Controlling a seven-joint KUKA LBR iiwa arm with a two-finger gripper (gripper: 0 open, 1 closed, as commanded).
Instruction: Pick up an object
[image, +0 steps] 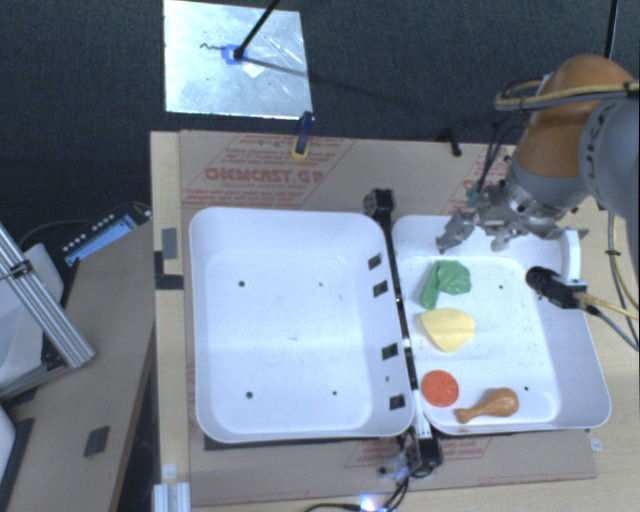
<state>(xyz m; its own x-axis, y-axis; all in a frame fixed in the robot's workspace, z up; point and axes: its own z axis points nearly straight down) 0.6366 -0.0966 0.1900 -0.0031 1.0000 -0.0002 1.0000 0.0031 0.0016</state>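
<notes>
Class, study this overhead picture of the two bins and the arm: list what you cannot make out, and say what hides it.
1. Gripper: camera view; too small and blurred to tell how it is set, or whether it touches the right bin.
2. Arm: cut off by the right and top edges.
3. Green object: crumpled shape, too blurred to identify.
4. Printed lettering on the cardboard: too blurred to read fully.

The grey arm (575, 130) reaches in from the right, pincer (478, 232) pointing down-left.
</notes>
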